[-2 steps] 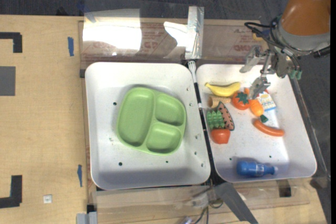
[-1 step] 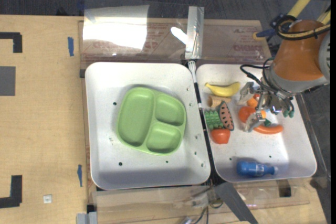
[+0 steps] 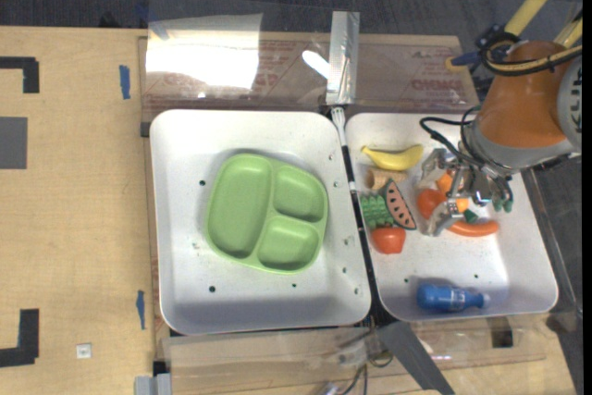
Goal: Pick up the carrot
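one carrot (image 3: 474,229) lies beside the fingers (image 3: 448,206); their state can't be told.

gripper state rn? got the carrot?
Gripper: down in the right bin, over the carrot. Finger state cannot be told, so no grasp confirmed.

Count from above my wrist: two white bins (image 3: 176,291). One green tray (image 3: 268,213), three compartments. One banana (image 3: 393,157), one watermelon slice (image 3: 400,206), one tomato (image 3: 389,240), one carrot (image 3: 474,229), one blue bottle (image 3: 450,297). One green ridged item (image 3: 375,210), kind unclear. One small brown piece (image 3: 373,179), unidentified.
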